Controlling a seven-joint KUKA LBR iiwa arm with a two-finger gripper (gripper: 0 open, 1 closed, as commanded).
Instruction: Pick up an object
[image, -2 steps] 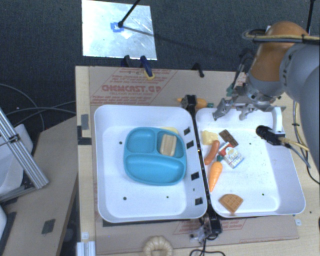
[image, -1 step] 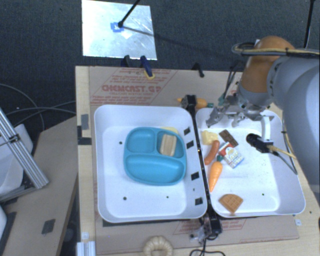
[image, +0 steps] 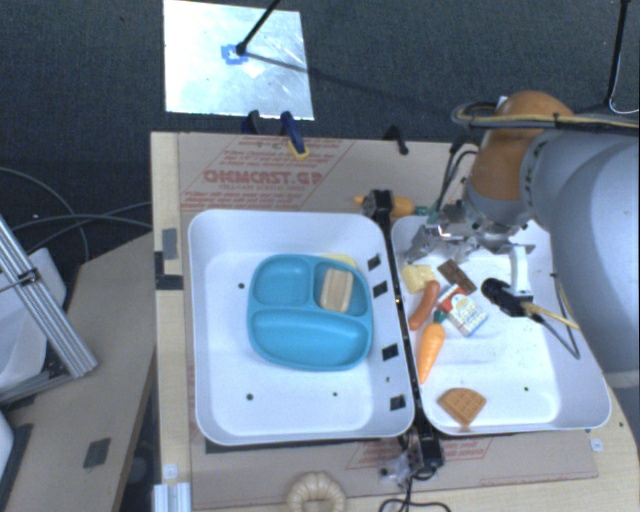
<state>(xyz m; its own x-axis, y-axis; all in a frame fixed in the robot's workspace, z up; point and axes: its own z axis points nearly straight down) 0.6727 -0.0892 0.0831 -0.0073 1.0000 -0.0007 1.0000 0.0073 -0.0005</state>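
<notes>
While the gripper (image: 437, 236) hovers at 11 o'clock in the right bin (image: 520, 375), its opening state cannot be determined; two carrots (image: 429, 345) lie at 9 o'clock, a waffle (image: 462, 404) at 7 o'clock

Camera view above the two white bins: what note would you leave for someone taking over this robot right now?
Gripper: over the far left corner of the white bin on the view's right; cannot tell whether it grips anything.
Things: that bin holds an upper orange toy carrot, a lower orange toy carrot, a flat brown bar, a small printed box and a tan waffle. The left white bin holds a blue divided plate with a tan bread slice.
Done: nothing visibly lifted.
Left: grasp and raise one object.
</notes>
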